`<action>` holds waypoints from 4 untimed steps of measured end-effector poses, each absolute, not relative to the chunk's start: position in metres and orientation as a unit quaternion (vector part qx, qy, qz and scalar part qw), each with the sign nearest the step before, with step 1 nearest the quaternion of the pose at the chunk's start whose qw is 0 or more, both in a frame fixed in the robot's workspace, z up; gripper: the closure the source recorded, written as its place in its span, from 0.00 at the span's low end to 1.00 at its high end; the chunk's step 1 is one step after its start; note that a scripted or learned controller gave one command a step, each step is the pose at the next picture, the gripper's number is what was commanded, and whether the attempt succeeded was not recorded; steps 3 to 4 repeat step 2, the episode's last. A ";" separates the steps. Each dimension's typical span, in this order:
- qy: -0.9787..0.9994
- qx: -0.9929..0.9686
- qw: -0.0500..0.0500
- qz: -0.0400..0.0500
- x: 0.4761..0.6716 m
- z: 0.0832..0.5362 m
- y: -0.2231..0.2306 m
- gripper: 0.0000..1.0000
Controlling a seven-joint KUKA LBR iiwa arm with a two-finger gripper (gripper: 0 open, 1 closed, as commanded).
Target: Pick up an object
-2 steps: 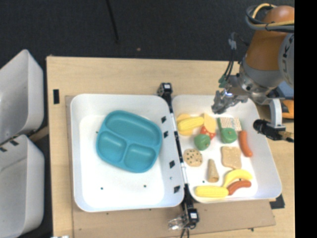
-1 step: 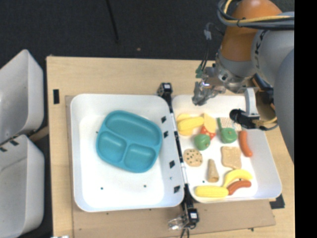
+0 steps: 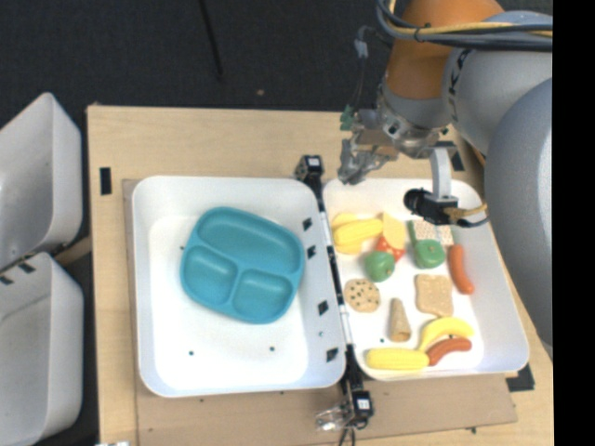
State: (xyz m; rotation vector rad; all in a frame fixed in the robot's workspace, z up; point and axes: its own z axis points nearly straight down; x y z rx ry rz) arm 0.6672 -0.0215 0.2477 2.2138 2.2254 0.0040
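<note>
two white bins sit on the bench; toy foods (image 3: 409, 286) lie in the right bin (image 3: 502, 333). the tool (image 3: 358, 167) hovers at its far edge, grip impossible to tell.

A divided plate (image 3: 243, 264) lies in the left bin (image 3: 149, 342); toy foods (image 3: 409, 286) crowd the right bin (image 3: 502, 333) beside it.
</note>
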 end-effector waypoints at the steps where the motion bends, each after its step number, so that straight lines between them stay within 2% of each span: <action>1: 0.708 0.706 0.002 0.001 0.672 0.252 -0.021 1.00; 2: 0.709 0.705 0.000 -0.001 0.669 0.230 -0.017 1.00; 4: 0.709 0.705 0.000 -0.001 0.669 0.230 -0.017 1.00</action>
